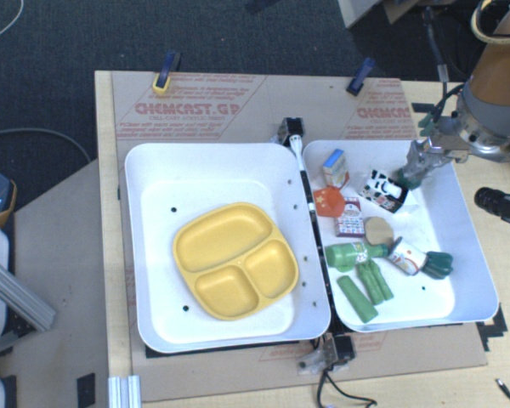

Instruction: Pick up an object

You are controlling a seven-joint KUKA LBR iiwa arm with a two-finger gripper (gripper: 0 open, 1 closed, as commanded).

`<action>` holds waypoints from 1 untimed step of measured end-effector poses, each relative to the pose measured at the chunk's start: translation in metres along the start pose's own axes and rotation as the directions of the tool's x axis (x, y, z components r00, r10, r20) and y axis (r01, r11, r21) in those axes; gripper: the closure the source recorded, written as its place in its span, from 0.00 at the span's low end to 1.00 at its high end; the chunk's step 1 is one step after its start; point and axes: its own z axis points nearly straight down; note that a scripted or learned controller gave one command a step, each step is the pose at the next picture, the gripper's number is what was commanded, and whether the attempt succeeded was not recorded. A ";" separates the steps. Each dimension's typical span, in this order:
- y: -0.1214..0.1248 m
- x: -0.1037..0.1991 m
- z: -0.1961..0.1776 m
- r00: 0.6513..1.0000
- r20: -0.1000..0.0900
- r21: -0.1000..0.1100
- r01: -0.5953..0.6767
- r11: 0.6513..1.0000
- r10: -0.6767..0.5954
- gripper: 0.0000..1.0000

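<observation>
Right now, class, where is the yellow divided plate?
The yellow divided plate lies in the left bin, across the divider from the green toys.

The arm (498, 83) is mostly a fat rounded section in orange-tan, with a pale grey ring under it at the wrist. Below that sits a small silvery metal gripper (410, 170), kinda boxy, and a couple thin dark cables run alongside the wrist.

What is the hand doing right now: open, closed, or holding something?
Hand: cannot be told; it sits low in the right bin, right beside the black-and-white cow toy, but no object is visibly gripped.
</observation>
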 end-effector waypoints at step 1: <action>0.017 0.060 -0.002 1.000 0.000 -0.003 0.001 1.000 -0.001 1.00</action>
